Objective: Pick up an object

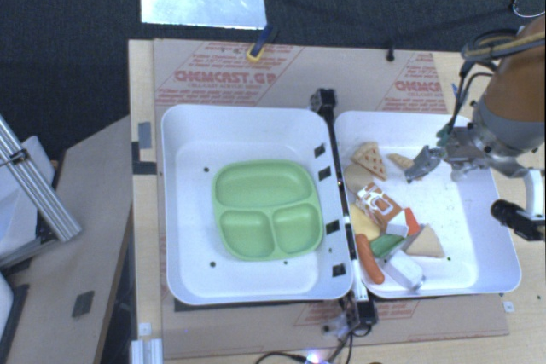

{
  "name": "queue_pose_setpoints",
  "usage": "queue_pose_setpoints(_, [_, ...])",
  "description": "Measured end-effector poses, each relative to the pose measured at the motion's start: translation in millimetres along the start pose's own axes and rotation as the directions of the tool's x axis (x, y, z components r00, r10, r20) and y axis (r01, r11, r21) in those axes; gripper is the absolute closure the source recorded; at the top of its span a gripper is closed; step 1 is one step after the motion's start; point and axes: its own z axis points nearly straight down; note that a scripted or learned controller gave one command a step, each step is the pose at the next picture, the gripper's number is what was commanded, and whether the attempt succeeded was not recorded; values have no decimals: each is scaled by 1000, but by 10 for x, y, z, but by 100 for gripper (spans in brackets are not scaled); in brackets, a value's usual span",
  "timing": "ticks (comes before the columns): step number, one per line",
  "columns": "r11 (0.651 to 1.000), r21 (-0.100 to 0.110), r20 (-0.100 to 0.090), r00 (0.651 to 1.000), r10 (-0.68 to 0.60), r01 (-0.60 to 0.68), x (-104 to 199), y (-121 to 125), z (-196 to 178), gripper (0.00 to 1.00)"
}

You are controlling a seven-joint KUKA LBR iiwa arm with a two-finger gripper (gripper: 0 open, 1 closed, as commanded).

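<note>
the grey two-finger gripper (437, 164) hovers with fingers parted and nothing held (approach step, i judge) over the right shallow white bin (499, 268), near the tan wedge-shaped toy slice (370, 158); next it must descend and close on it

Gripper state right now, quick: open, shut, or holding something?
Gripper: open, holding nothing, above the right bin near the pizza slice.
</note>
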Motion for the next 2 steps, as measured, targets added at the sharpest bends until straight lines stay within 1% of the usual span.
queue_pose_setpoints(1, [1000, -13, 2, 1000, -3, 3, 2, 27, -67, 0])
queue_pose_setpoints(2, [1000, -8, 1, 1000, -4, 4, 84, 95, 487, 0])
